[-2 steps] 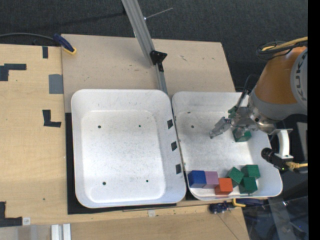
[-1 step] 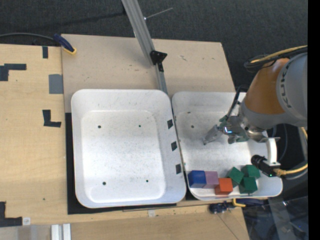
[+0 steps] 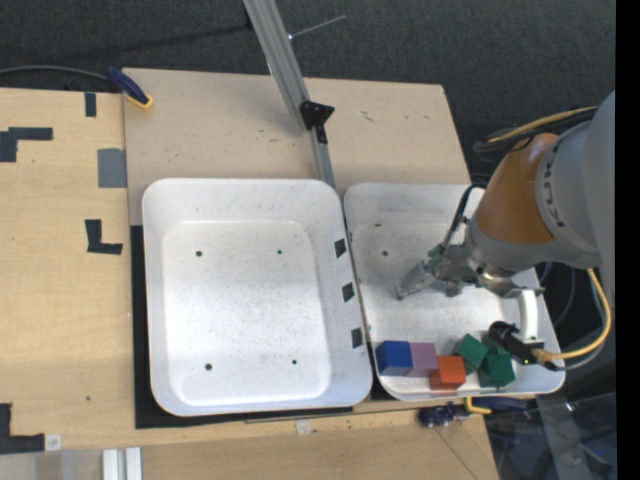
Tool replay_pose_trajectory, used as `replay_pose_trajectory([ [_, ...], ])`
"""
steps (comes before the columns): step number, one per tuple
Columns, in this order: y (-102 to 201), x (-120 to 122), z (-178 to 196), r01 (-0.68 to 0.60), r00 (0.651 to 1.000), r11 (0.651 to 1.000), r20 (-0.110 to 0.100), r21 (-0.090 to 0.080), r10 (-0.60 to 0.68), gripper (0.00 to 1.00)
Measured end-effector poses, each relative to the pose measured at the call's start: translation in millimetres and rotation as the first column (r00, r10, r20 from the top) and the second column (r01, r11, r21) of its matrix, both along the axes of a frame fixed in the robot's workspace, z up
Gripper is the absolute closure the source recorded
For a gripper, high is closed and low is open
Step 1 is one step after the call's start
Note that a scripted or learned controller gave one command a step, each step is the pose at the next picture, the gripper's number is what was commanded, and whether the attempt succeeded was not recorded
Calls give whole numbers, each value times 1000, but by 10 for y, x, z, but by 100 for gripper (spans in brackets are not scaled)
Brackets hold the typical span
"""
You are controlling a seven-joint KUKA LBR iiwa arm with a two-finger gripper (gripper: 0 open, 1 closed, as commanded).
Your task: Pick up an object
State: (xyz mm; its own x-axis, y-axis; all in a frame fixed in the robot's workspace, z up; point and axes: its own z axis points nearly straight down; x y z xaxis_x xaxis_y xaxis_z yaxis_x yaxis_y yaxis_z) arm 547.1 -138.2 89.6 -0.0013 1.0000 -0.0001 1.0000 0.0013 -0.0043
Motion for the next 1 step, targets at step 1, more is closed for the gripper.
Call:
replay_pose_trajectory([
  [1, 9, 4, 115, -1, 1000, 1000, 1, 1, 1, 100],
])
